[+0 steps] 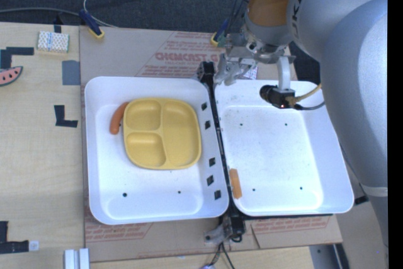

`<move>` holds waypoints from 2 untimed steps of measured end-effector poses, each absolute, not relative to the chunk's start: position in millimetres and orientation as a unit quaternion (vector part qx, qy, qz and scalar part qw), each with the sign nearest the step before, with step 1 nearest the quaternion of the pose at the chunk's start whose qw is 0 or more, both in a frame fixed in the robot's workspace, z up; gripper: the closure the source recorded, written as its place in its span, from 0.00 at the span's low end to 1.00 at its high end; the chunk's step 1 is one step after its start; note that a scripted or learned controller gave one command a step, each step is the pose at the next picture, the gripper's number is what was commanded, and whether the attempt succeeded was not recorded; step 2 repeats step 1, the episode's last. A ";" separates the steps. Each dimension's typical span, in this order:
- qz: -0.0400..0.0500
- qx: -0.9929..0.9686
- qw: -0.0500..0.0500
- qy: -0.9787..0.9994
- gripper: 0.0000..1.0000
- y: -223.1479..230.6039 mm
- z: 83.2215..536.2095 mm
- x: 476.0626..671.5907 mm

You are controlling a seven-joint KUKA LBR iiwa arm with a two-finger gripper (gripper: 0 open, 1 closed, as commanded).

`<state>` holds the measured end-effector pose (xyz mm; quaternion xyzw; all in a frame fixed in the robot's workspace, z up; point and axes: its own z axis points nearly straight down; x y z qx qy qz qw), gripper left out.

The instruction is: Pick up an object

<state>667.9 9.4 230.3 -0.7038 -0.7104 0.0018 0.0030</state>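
We see the tool (234,70) above the bins' far edge; grip state indeterminate. The carrot (235,183) remains unpicked.

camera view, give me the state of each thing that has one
yellow divided plate: flat in the left bin, right way up
orange carrot: lying beside the plate's left edge
small orange piece: lying by the right bin's left wall
gripper: above the bins' far edge

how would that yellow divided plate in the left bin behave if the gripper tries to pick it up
The yellow divided plate looks like moulded plastic, so probably stiff and light. It lies flat and wide in the left bin, so a grasp likely needs its raised rim. Its glossy surface may slip, and it could nudge the orange piece beside it.
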 end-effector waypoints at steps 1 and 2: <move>0.002 -0.704 0.003 -0.710 0.00 9.3 230.2 667.8; 0.002 -0.704 0.003 -0.710 0.00 9.3 230.2 667.8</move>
